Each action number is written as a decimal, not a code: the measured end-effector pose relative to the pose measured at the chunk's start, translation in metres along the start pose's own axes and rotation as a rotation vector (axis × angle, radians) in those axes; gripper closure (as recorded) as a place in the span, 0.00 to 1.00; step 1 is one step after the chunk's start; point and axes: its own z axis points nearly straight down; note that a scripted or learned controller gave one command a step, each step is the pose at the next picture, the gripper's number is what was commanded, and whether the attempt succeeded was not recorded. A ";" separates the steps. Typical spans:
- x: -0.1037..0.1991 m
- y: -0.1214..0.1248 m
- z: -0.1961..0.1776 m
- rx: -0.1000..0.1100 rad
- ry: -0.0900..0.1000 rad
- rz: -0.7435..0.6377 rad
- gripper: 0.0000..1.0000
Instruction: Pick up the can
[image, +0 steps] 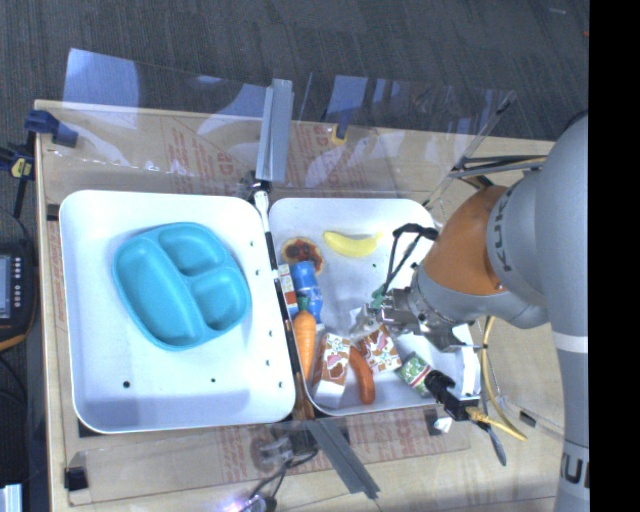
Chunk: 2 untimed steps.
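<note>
Wooden bench (150, 160), right bin (400, 212), can (308, 295) well left of hand (385, 318), grip state unclear

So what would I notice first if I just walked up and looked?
Probably the big blue plate with three sections, lying alone in the left bin. Next, the huge grey arm with its orange band, reaching in from the right over the right bin. That bin is crowded with small things: a yellow banana near the back, a carrot along its left side, and a blue can just above the carrot.
</note>
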 end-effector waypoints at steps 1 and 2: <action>0.063 0.005 0.009 -0.002 0.002 0.204 1.00; 0.069 0.022 -0.135 -0.002 0.002 0.341 1.00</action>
